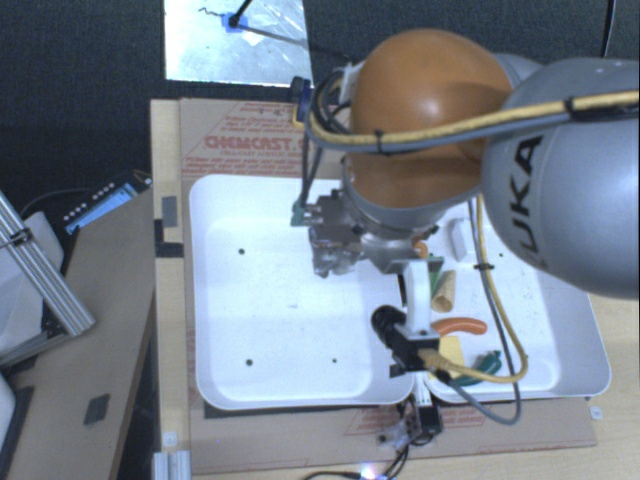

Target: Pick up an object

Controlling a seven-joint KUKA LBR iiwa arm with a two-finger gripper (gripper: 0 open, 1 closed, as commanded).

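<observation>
The arm's hand [335,243] hangs over the inner edge of the left bin [250,298], whether open or closed I cannot tell, while the orange object [460,325] lies in the right bin beside it, so the reach seems only beginning.

A: How is the light?

B: Even and fairly bright across the white bins [250,298]; they read nearly blown out, with little surface detail.

A: Any glare?

B: A soft highlight sits on the orange band [430,98], and the shiny sheet [235,28] at the top reflects a pale, patchy sheen.

A: Shadows?

B: Faint ones only, under the arm [560,178] on the bin floor. The dark surround at top and left stays dim.

A: Sharpness?

B: Soft overall. The arm, nearest the lens, looks slightly blurred, and the small items in the right bin are grainy.
</observation>
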